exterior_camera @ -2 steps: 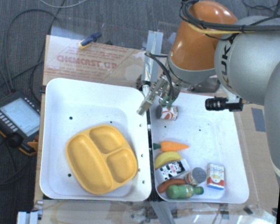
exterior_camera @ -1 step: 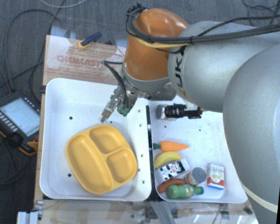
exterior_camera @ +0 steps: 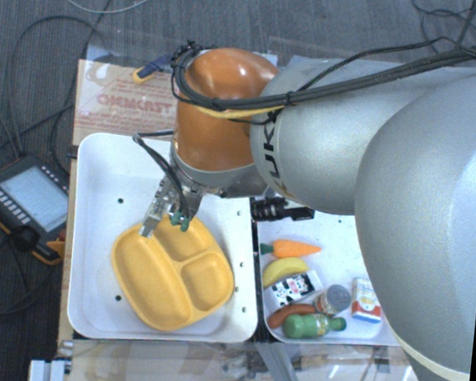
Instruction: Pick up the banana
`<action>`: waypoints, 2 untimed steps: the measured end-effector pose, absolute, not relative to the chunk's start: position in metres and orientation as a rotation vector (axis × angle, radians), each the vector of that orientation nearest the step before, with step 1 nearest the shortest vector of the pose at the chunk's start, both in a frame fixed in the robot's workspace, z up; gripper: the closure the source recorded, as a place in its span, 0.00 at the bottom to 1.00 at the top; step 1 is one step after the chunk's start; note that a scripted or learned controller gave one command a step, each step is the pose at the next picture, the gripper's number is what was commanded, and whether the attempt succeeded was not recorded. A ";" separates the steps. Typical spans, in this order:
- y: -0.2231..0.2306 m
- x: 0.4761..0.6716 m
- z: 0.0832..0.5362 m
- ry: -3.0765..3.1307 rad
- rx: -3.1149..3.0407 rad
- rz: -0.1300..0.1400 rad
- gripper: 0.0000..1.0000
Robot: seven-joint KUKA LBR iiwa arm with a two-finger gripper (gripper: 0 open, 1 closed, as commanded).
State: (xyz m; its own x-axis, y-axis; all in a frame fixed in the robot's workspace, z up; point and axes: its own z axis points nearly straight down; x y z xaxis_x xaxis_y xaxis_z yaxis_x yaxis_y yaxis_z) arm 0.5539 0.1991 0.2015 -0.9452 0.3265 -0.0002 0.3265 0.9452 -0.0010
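The yellow banana (exterior_camera: 278, 269) lies in the right bin (exterior_camera: 348, 232), just below an orange carrot (exterior_camera: 293, 250) and above a small black-and-white card. My gripper (exterior_camera: 167, 217) hangs over the left bin (exterior_camera: 99, 212), at the upper edge of a yellow divided plate (exterior_camera: 173, 276), well left of the banana. Its fingers (exterior_camera: 156, 216) point down toward the plate's rim with nothing seen between them. The big grey arm covers much of the right bin.
In the right bin also lie a green bottle (exterior_camera: 312, 325), a red sausage-like item (exterior_camera: 288, 311), a grey-capped jar (exterior_camera: 335, 299) and a small red-and-white carton (exterior_camera: 366, 301). A pendant controller (exterior_camera: 25, 200) rests on the floor at left.
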 end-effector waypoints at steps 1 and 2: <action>0.200 0.554 0.211 3.097 0.520 0.000 1.00; 0.133 0.524 0.173 3.124 0.345 -0.003 1.00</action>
